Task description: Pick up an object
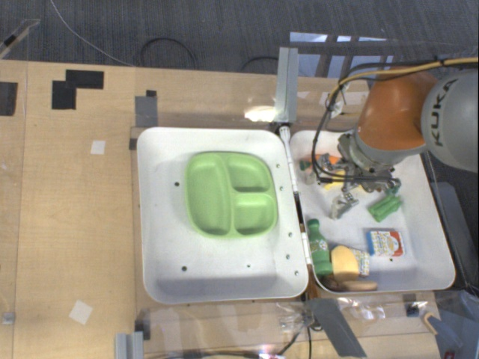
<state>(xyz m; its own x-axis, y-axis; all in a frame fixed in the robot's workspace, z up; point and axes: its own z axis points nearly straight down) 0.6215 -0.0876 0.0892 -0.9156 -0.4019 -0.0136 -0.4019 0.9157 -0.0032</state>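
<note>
Hung over the right bin (441, 264), hand (346, 200) low near its middle, grip state impossible to tell. Just beside it lay a green block (385, 206); nearer the front edge, a small printed packet (385, 242), a green bottle (318, 249) and a yellow sponge (345, 261). Held a green divided plate (229, 194) in the left bin (161, 275) on the desk (67, 223).

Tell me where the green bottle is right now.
The green bottle lies in the right bin, against its left wall near the front corner, right beside the yellow block.
</note>
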